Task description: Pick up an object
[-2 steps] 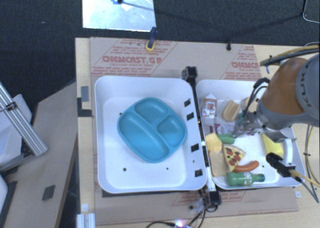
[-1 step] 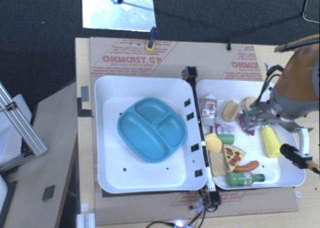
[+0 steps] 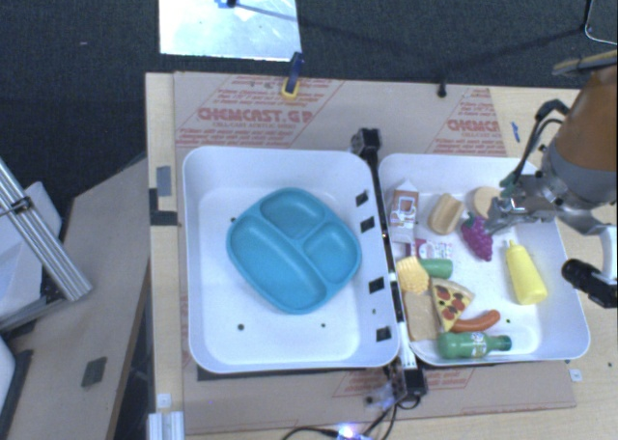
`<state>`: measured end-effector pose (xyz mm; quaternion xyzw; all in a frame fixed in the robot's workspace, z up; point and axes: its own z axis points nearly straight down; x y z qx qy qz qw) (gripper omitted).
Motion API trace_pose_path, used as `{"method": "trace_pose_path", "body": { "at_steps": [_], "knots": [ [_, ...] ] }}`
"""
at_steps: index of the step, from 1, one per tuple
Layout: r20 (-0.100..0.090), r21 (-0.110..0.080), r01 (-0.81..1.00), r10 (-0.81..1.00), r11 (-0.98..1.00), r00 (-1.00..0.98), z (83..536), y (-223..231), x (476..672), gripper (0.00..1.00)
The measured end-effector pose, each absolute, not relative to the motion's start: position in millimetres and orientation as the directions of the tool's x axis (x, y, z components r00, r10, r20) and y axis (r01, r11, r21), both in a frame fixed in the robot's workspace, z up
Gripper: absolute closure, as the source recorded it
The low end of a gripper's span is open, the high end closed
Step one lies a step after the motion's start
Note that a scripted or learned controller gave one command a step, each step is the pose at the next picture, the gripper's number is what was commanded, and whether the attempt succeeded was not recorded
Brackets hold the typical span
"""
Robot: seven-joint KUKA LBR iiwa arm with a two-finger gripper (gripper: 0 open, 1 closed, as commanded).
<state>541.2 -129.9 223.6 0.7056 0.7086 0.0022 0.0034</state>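
My gripper (image 3: 501,209) hangs over the upper right part of the right bin (image 3: 570,317), at the end of the grey arm with the orange band. Its tip is just right of a purple bunch of grapes (image 3: 477,235) and beside a tan round piece (image 3: 480,201). Nothing is seen held in it. Below it lies a yellow mustard bottle (image 3: 525,272). Further left are a bread roll (image 3: 444,213) and a small milk carton (image 3: 403,208).
Low in the right bin lie a pizza slice (image 3: 449,301), a sausage (image 3: 474,320), a green bottle (image 3: 471,343), a yellow waffle piece (image 3: 412,276) and a green piece (image 3: 435,267). A blue divided plate (image 3: 293,249) sits in the left bin (image 3: 212,332).
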Motion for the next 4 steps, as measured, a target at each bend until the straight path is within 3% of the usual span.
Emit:
{"method": "trace_pose_path", "body": {
  "at_steps": [4],
  "knots": [
    [0.002,0.003,1.000,1.000,0.009,-0.009,214,58,593.5,1.00]
  ]
}}
